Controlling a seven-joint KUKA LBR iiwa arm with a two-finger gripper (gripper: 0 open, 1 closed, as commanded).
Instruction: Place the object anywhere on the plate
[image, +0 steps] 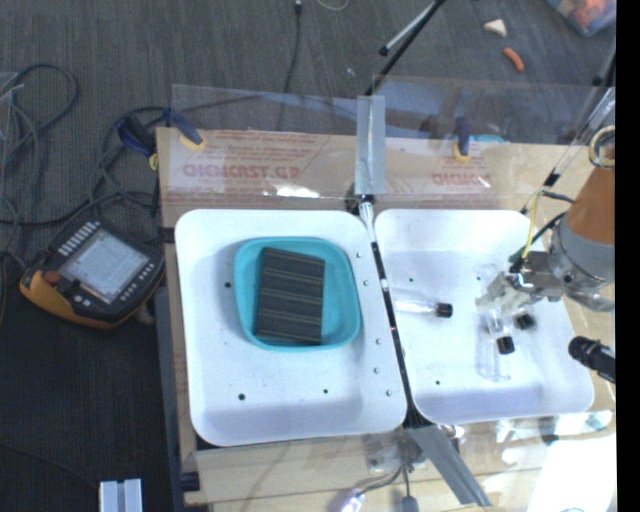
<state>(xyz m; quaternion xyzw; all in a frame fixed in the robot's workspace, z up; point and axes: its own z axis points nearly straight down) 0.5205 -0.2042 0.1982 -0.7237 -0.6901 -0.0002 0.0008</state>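
Observation:
A teal plate (345, 305) lies in the left bin (280, 405). On its middle a dark grey ribbed block (290, 295) lies flat, within the rim. My gripper (500, 335) hangs low over the right bin (450, 395), near its right side and far from the plate. A small clear tube with a black cap (422, 306) lies on the right bin's floor, just left of the gripper and apart from it.
A raised divider (378, 290) separates the two bins. A clear plastic wall (300, 130) stands behind them. A teach pendant (95, 270) and cables lie on the floor to the left of the bench.

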